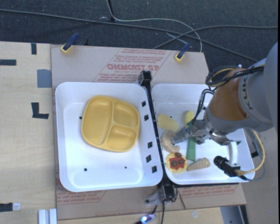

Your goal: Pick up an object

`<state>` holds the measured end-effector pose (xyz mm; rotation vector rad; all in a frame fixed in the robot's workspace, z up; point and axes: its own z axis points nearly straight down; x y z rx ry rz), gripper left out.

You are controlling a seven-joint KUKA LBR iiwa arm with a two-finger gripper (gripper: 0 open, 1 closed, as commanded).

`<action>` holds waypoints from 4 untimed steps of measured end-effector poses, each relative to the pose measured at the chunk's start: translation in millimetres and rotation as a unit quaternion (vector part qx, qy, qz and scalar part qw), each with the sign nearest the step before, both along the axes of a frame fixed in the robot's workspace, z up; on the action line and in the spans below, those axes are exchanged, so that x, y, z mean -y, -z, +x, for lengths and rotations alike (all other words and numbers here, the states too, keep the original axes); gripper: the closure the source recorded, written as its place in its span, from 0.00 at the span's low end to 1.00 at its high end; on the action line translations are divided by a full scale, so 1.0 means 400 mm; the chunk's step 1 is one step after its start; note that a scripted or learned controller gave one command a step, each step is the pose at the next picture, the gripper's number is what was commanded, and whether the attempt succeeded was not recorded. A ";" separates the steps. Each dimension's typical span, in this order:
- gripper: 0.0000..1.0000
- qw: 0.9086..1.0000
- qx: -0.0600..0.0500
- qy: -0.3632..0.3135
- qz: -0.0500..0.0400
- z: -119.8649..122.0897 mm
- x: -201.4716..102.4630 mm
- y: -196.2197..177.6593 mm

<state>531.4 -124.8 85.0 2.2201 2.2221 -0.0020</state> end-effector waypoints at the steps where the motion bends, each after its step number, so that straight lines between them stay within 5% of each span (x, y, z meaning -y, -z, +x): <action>1: 1.00 1.000 0.001 0.000 -0.001 0.001 0.000 -0.027; 3: 1.00 1.000 0.002 -0.001 0.000 -0.007 -0.026 -0.284; 4: 1.00 1.000 0.001 0.000 0.001 -0.006 -0.028 -0.335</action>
